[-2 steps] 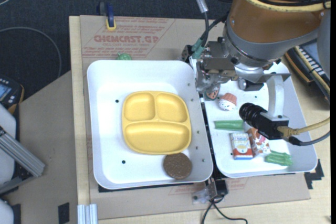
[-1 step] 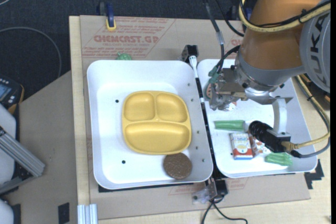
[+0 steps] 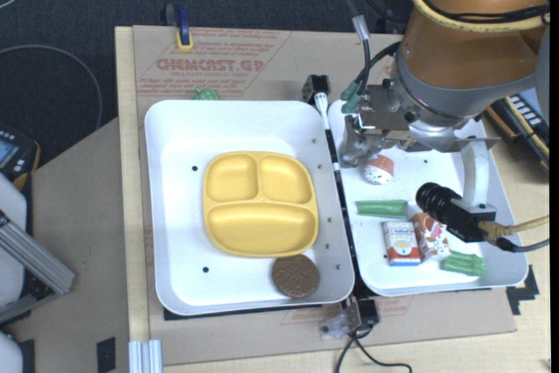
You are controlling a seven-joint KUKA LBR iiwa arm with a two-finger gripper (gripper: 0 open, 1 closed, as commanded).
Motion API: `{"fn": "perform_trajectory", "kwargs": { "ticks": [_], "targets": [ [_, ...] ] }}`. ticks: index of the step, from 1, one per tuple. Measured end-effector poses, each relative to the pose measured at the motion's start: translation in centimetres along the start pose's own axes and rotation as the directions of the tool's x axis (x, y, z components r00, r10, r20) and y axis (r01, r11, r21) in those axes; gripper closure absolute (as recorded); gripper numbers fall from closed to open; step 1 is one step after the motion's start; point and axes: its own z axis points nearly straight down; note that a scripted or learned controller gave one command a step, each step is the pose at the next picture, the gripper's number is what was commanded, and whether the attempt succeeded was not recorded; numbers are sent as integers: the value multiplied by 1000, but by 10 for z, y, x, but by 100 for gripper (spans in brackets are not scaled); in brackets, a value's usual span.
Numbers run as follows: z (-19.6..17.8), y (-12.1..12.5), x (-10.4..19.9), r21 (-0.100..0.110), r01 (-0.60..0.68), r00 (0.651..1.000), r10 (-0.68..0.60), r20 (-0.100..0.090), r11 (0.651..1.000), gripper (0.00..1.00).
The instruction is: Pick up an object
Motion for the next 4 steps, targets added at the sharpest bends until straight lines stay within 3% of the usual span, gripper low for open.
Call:
{"fn": "perform_trajectory", "kwargs": {
  "ticks": [1,2,3,4],
  "targets": [
    [-17,-1,38,5,-1,1000,1,1,1000,100],
    [-27,-1,36,4,-3,1000,3,3,1000,100],
    [-23,15,105,7,3,1000,-3,1,1000,100],
    [74,-4,44,22,-12,1000,12,8,1000,100]
  ]
}}
